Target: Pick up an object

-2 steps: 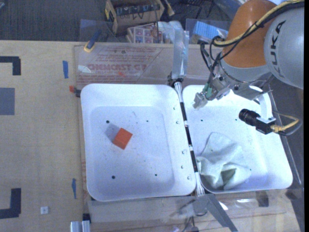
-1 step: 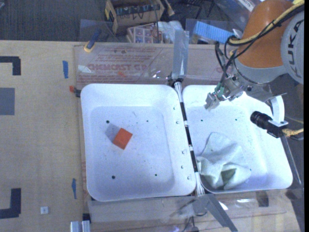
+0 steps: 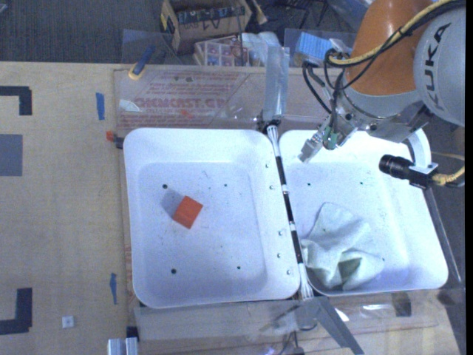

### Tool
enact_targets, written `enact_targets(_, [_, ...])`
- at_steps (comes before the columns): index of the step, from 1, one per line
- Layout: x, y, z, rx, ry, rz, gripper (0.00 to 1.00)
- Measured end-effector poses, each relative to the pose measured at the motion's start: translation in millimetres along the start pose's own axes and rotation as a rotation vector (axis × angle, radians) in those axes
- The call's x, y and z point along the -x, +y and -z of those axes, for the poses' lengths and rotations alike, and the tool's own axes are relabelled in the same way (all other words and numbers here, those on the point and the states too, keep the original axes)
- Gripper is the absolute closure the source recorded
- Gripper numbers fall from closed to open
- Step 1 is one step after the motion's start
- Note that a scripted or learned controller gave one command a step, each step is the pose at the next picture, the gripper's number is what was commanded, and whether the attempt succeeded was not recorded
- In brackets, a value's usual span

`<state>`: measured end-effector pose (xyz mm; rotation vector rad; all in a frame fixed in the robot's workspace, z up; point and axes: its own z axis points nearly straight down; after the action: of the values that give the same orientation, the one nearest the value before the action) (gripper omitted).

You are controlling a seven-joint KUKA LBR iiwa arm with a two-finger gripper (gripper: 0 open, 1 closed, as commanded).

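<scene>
While the arm reaches in from the right, its gripper (image 3: 313, 146) hangs over the right bin's (image 3: 414, 198) far-left corner, fingers' state unclear. Orange block (image 3: 188, 211): left bin (image 3: 148, 168), centre-left. Crumpled cloth (image 3: 340, 248): right bin, near-left corner.

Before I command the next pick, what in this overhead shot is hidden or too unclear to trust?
- Tool: small and partly covered by cables and the wrist, over the right bin; its opening cannot be read.
- Crumpled cloth: its folds hide whatever lies beneath it.
- Arm: cut off by the top and right edges.
- Orange block in the left bin: the far faces are unseen from this slant.
</scene>
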<state>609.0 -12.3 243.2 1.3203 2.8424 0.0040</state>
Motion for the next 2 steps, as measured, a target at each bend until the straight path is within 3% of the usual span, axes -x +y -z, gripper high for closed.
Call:
enact_targets(1, [-2.8,31.7,1.1,0.001,0.000,0.195,1.00])
enact_targets(2, [7.7,20.1,8.2,0.002,-0.002,0.415,1.00])
